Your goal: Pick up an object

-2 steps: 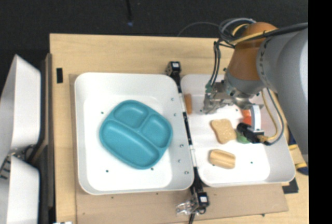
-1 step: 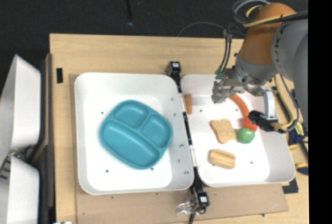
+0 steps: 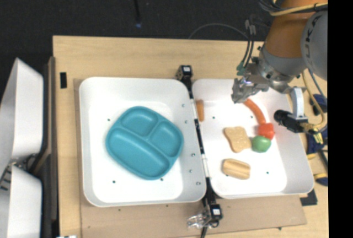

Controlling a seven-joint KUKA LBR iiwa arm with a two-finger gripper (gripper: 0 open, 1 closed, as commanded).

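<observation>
Camera view, claw point(image 3: 242, 92) over right bin point(image 3: 276, 184), orange carrot point(image 3: 256, 109) just beside it, finger state unclear

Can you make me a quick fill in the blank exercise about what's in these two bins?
1. The divided plate in the left bin is coloured ____.
2. The green ball lies in the ____ bin.
3. The gripper hangs over the ____ bin.
4. The orange carrot ends beside a ____ tomato.

Missing words: blue; right; right; red
</observation>
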